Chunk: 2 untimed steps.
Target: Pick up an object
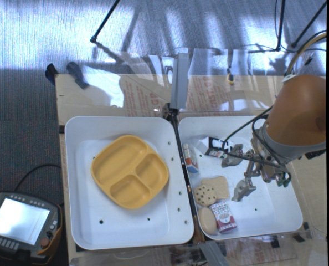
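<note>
Objects right bin [275,215]: one cookie [206,193] | one red carton [224,215] | one tray [130,171]

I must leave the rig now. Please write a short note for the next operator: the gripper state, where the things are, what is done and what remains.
Gripper: above the right bin, next to the cookie; nothing is visible between its fingers, and open or shut is unclear.
Right bin: cookie, bread slice, red carton, small tube by the left wall, black-and-white packet.
Left bin: yellow divided plate.
Done: no object picked up yet.
Left: grasp one object and lift it.
</note>
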Motion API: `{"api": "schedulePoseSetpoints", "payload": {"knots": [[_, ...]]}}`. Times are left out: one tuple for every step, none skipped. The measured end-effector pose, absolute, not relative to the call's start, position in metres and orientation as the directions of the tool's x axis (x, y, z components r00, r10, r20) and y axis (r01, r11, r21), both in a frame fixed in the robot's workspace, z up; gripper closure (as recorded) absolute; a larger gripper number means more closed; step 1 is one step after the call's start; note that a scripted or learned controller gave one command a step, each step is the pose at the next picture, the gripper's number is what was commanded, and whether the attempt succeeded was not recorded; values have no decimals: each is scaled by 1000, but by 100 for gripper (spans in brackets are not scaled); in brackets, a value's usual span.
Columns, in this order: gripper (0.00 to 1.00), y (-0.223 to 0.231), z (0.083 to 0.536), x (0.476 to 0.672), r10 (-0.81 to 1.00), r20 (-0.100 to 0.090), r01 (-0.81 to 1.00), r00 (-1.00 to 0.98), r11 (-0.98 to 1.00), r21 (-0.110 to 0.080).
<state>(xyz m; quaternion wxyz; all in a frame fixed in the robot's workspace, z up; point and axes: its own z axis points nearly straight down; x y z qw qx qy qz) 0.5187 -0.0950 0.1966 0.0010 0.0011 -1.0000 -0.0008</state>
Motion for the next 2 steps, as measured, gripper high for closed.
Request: {"api": "schedulePoseSetpoints", "payload": {"knots": [[0, -107, 86, 548, 99, 3, 99, -995, 995, 1], [100, -105, 97, 550, 91, -2, 91, -996, 996, 2]]}}
